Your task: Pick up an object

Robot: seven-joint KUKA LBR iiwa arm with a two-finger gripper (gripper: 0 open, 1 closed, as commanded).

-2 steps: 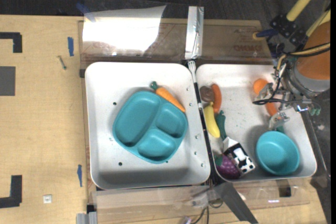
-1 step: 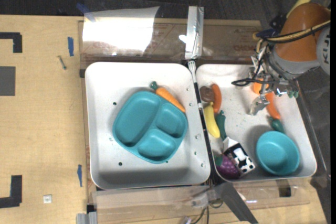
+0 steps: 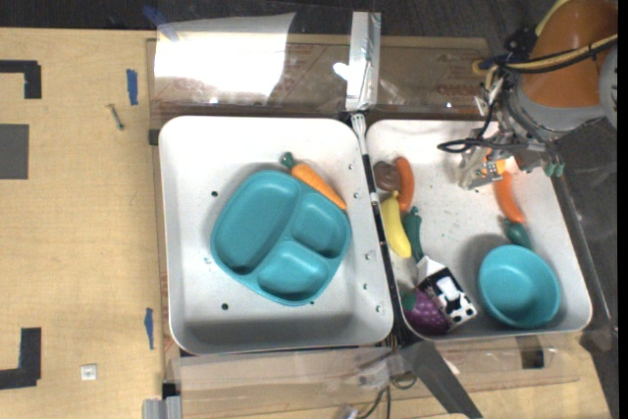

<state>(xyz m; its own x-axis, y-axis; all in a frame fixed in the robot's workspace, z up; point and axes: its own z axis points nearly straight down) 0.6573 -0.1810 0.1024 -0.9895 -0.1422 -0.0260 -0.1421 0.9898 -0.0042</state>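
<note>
The claw (image 3: 488, 169) was seen low over the upper part of the right bin (image 3: 579, 240), beneath the grey wrist and the orange band of the arm (image 3: 574, 54); whether it was released or clenched could not be told, as its tip was lost among cables and metal parts; an orange carrot (image 3: 508, 199) lay just beside it, slanted down toward the bin's right wall, its green top near the rim of a teal bowl (image 3: 519, 285), and no contact between claw and carrot could be made out. The bowl was set upright in the bin's lower right corner; along the bin's left wall a brown and orange piece (image 3: 395, 178) was found, with a yellow banana (image 3: 396, 227) just below it and a dark green piece (image 3: 411, 231) touching the banana's right side; further down, a black-and-white toy (image 3: 449, 294) was lying against a purple bunch of grapes (image 3: 428, 311). In the left bin (image 3: 186, 309) a teal divided plate (image 3: 282, 234) was resting at a tilt, and a second carrot (image 3: 316, 182) was lying across its upper right edge. Both bins were carried side by side on the table (image 3: 69, 211), which was of pale wood with black tape marks.
</note>
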